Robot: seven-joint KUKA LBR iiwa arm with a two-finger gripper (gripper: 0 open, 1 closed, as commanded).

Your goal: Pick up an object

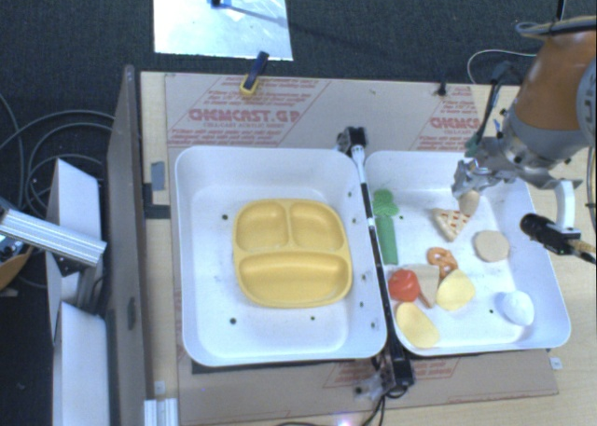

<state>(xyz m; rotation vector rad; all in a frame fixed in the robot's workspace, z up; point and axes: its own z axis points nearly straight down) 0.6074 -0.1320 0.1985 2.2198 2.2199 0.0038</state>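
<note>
My gripper [469,184] hangs over the back part of the right bin [558,322], just behind a pizza-slice toy [452,224]. A small pale beige shape sits right at its lower end; whether that is a held thing I cannot tell. Loose in this bin lie a green piece [384,226] by the left wall, an orange pretzel [441,257], a tan round cookie [491,246], a red tomato [403,284], two yellow pieces [455,292] [417,325] and a white lump [514,306].
The left bin [201,228] holds a yellow divided plate [291,253]. A black divider rail [371,228] runs between the bins. Cardboard lies under both, and a foil sheet [220,5] lies on the dark floor behind.
</note>
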